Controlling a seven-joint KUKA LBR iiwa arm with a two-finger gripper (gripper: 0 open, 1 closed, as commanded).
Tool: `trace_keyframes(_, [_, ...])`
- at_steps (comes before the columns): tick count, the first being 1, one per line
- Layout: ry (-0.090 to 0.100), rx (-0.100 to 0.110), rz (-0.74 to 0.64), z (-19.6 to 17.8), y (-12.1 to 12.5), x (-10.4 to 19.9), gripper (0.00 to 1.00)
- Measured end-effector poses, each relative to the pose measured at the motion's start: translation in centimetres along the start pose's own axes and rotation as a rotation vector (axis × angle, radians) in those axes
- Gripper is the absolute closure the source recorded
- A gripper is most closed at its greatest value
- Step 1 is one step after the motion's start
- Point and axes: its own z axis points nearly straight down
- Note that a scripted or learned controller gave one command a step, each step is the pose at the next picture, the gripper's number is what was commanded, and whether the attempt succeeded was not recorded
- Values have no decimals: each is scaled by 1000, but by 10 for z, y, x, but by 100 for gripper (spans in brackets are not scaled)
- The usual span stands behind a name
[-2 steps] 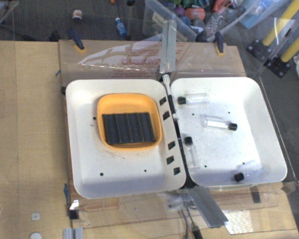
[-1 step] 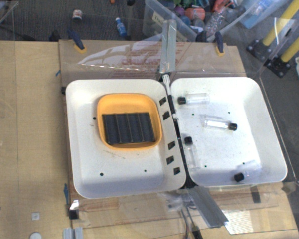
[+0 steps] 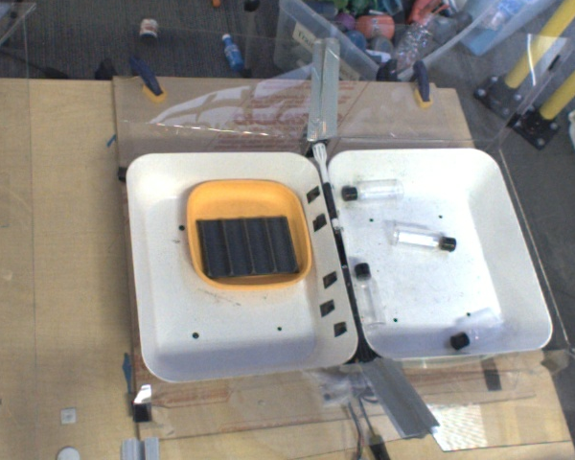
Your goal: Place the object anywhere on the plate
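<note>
Four clear plastic vials with black caps lie in the right white bin (image 3: 517,257).
Vials at (image 3: 372,191), (image 3: 424,241), (image 3: 364,286), (image 3: 474,332); orange square plate (image 3: 199,204) with dark ribbed block (image 3: 247,247) sits in left bin; no legible writing.

Storage tub (image 3: 431,17) of toys at top of frame cut off by edge; clear vial (image 3: 364,290) by the divider barely discernible.

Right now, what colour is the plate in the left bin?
Orange-yellow, with a dark ribbed insert lying in it. The plate shows in the camera view.
</note>
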Motion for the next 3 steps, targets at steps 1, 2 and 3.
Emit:
trace_keyframes(1, [1,1,-410,0,-2,-3,100])
trace_keyframes(2, [-1,0,-718,1,3,6,100])
trace_keyframes(3, [-2,0,-788,1,3,6,100])
